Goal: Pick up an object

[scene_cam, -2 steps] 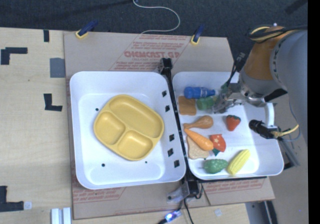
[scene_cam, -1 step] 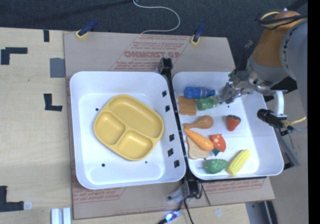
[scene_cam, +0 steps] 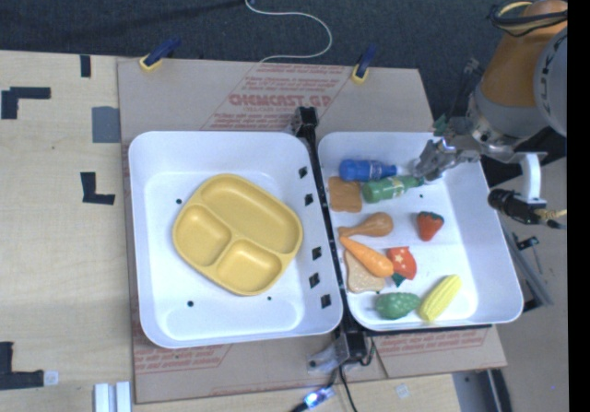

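The right bin (scene_cam: pixel 489 244) holds several toy foods: a blue bottle (scene_cam: pixel 366 170), a green bottle (scene_cam: pixel 390 187), a strawberry (scene_cam: pixel 430 225), a chicken drumstick (scene_cam: pixel 368 226), a carrot (scene_cam: pixel 367 257), a red pepper piece (scene_cam: pixel 403 262), a slice of bread (scene_cam: pixel 361 279), a green vegetable (scene_cam: pixel 395 305) and a corn cob (scene_cam: pixel 440 297). My gripper (scene_cam: pixel 430 161) hangs over the bin's back right part, just right of the green bottle's cap end. Nothing shows between its fingers.
The left bin (scene_cam: pixel 157 217) holds a yellow divided plate (scene_cam: pixel 237 233). An orange-brown cracker (scene_cam: pixel 346 195) lies by the divider between the bins. Both bins rest on cardboard (scene_cam: pixel 277 97) held by clamps. A white cable (scene_cam: pixel 295 23) runs across the dark floor behind.
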Tool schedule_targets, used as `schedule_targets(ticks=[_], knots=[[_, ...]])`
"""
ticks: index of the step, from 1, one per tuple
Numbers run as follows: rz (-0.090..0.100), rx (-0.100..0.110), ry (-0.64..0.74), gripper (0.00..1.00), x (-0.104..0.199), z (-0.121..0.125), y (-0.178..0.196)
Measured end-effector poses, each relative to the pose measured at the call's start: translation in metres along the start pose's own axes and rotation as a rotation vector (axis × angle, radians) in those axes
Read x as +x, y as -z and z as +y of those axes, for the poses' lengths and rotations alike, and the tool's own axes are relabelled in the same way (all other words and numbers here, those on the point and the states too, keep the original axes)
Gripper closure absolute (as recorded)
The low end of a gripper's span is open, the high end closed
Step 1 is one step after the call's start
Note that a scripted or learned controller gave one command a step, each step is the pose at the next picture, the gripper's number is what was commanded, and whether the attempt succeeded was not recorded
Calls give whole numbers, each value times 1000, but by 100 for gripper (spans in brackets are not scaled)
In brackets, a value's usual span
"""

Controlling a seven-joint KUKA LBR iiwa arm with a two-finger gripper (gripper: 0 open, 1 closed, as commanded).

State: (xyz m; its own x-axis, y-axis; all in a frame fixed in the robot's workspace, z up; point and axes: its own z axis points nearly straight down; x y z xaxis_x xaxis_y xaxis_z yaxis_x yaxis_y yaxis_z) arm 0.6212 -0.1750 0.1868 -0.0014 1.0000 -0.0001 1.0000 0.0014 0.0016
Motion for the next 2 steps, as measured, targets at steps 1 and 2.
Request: schedule_targets(ticks=[1,2], knots=[[-1,-1,0,100,0,1,40],[1,4,3,100,48,-14,45]])
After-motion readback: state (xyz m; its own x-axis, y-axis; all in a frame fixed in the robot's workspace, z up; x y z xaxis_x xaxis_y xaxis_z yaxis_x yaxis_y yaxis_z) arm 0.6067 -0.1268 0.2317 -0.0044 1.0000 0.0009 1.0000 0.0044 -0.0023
